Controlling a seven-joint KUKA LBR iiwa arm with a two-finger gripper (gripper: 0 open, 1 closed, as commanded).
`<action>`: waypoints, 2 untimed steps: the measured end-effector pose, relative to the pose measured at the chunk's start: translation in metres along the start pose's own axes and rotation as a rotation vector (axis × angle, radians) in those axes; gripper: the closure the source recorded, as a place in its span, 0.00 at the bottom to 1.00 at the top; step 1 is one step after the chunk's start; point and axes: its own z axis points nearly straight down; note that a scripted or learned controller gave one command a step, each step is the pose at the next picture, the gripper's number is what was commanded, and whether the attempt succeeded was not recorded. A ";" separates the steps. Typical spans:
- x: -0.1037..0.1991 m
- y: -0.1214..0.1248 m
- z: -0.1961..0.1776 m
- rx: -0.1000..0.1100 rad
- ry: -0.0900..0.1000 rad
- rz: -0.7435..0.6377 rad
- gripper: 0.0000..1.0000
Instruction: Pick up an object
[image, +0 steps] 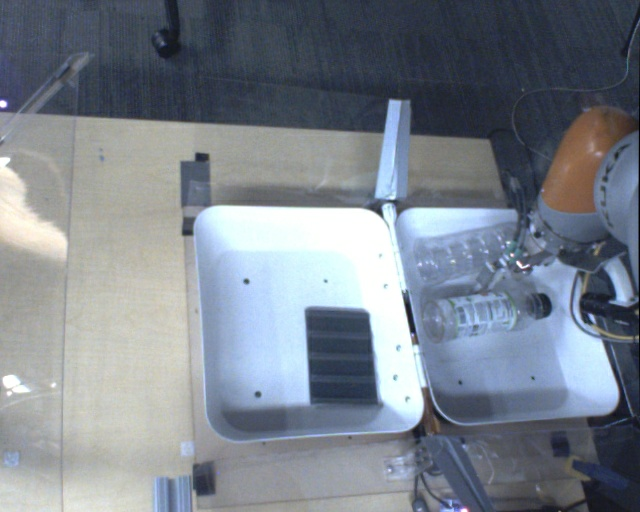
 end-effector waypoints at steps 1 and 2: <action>0.000 0.001 0.000 -0.002 0.000 -0.014 0.00; 0.000 0.001 -0.001 -0.002 -0.001 -0.029 0.00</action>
